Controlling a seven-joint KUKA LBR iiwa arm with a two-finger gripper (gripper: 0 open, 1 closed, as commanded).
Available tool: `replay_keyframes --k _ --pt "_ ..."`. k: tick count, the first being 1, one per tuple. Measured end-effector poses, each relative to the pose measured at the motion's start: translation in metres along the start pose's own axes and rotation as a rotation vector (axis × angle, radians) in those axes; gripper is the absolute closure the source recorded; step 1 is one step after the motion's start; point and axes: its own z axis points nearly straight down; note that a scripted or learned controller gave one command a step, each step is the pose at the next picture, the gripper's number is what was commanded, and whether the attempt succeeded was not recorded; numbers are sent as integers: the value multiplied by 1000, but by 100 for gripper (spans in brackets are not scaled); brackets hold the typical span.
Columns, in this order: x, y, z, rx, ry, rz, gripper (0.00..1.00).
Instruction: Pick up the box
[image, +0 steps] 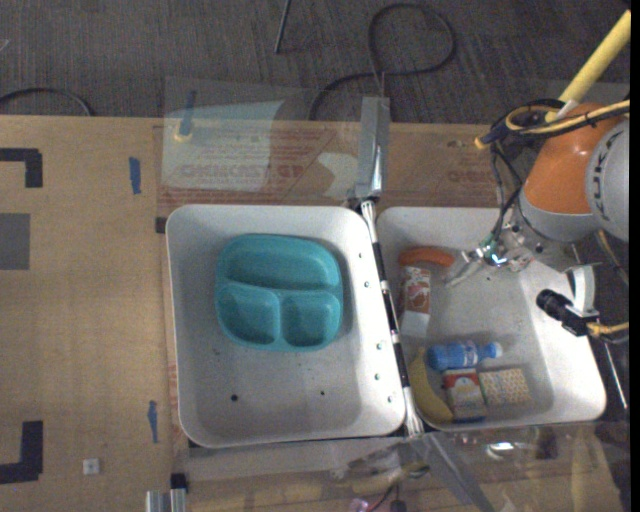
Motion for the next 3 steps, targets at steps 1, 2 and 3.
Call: replay_keyframes --k 1,2,3 --pt "-11 -3 -13 -4 -22 10 100" --pt "-38 -52 -155 3 -22 125 100" --pt "-21 -101 -245 3 -22 189 100"
